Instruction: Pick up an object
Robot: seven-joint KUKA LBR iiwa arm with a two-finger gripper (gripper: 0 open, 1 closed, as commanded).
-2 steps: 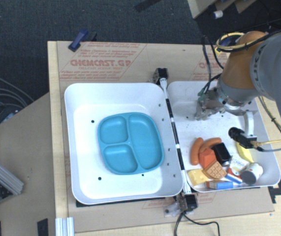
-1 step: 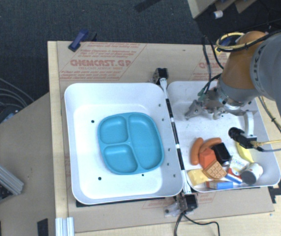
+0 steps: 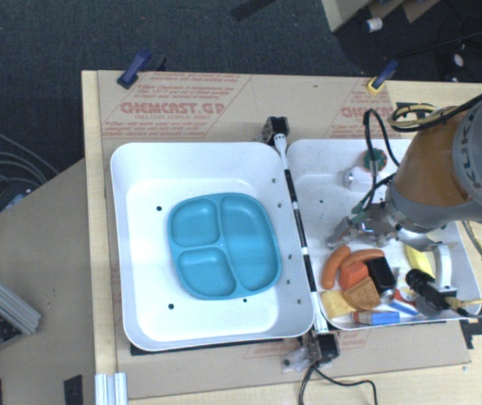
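Camera view: the end effector [image 3: 352,226] was seen low in the right bin [image 3: 325,165] — its grip state could not be told — just above the orange sausage [image 3: 339,261]; a blue divided plate [image 3: 223,245] was seen in the left bin [image 3: 139,175].

The arm [image 3: 443,180] covers much of the right bin [image 3: 325,171], hiding its right edge and whatever lies beneath. Near its front edge, the small items [image 3: 376,289] overlap, too jumbled to identify.
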